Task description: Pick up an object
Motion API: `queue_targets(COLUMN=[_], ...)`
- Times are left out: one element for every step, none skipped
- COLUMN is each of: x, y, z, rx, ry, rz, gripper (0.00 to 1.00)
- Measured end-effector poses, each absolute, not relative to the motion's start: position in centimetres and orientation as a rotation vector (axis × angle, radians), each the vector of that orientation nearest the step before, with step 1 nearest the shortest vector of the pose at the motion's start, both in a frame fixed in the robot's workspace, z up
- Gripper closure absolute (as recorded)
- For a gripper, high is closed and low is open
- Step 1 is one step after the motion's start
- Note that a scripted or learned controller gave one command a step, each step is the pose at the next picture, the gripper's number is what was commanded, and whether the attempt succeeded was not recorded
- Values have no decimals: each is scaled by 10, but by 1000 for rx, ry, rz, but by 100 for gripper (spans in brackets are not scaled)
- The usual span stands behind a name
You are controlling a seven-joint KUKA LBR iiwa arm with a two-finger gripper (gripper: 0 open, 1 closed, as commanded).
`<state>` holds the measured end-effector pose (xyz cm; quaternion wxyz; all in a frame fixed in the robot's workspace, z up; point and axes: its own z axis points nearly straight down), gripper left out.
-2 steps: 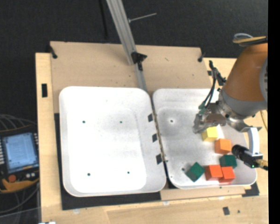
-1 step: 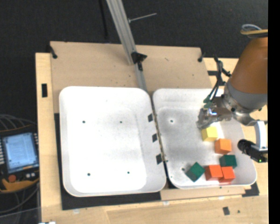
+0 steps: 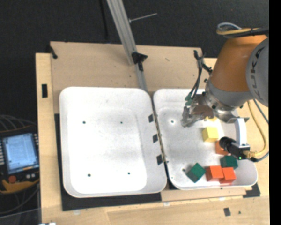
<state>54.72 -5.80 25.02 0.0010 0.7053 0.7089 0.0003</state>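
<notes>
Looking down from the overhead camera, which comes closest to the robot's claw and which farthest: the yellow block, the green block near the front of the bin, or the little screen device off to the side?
Measured from the gripper:
1. Yellow block, just beside it in the right bin.
2. Green block, farther toward the bin's front edge.
3. Screen device, far off past the left bin, beyond the bench.

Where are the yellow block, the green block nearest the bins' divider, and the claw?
yellow block (image 3: pixel 210 134): camera view, middle of its top face.
green block (image 3: pixel 195 172): camera view, middle of its top face.
claw (image 3: pixel 188 121): camera view, midway between its fingertips.
</notes>
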Motion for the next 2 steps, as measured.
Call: queue_targets(x=[559, 568], y=[-9, 51], z=[238, 232], rx=[2216, 2212], ry=[2227, 2229], rz=[0, 3], gripper=[100, 100])
